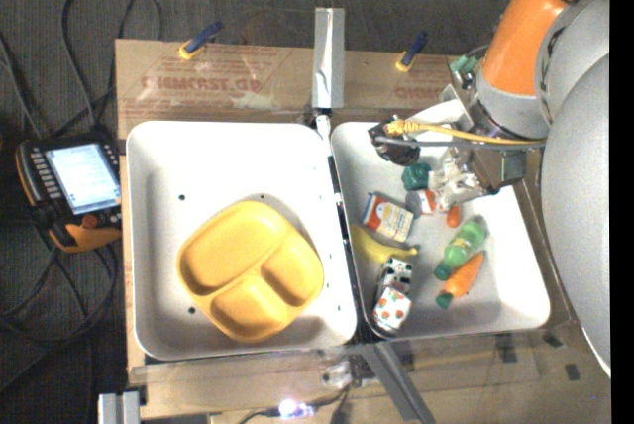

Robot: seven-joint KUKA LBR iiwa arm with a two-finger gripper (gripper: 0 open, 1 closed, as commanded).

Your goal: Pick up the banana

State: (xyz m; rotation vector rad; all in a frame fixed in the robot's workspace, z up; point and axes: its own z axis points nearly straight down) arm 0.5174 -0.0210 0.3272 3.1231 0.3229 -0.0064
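The yellow banana [379, 248] lies in the right bin [515, 298], near its left wall. Its upper end is tucked under a small red and white carton [388, 217], and a cow-patterned carton [398, 270] touches its lower end. My gripper [456, 182] hangs over the upper middle of that bin, up and to the right of the banana and well apart from it. A teal object [416, 176] sits just left of the gripper, and a small red piece [453, 215] lies below it.
A green bottle [462, 248] and an orange carrot [462, 278] lie right of the banana. A strawberry-print carton [391, 307] rests at the bin's front left. The left bin [158, 164] holds a yellow divided plate [252, 268]. A yellow cable [436, 129] runs above the gripper.
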